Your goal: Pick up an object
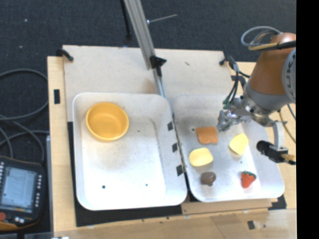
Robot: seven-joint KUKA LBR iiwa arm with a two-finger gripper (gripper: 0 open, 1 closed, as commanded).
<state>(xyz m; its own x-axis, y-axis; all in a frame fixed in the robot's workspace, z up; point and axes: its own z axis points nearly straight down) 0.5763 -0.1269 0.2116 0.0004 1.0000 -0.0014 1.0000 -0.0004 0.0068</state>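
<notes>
Right white bin (266, 185), end effector (225, 119) above brown slice (207, 135), grip state unclear, nothing visibly held

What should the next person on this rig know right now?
Hand: low over the right bin, just above the brown slice; nothing seen held in it.
Right bin holds the brown slice, two yellow pieces, a dark brown lump and a red strawberry.
Left bin holds a yellow bowl.
Done: nothing picked up yet.
Left: grasp one object and lift it; the brown slice looks nearest.
</notes>
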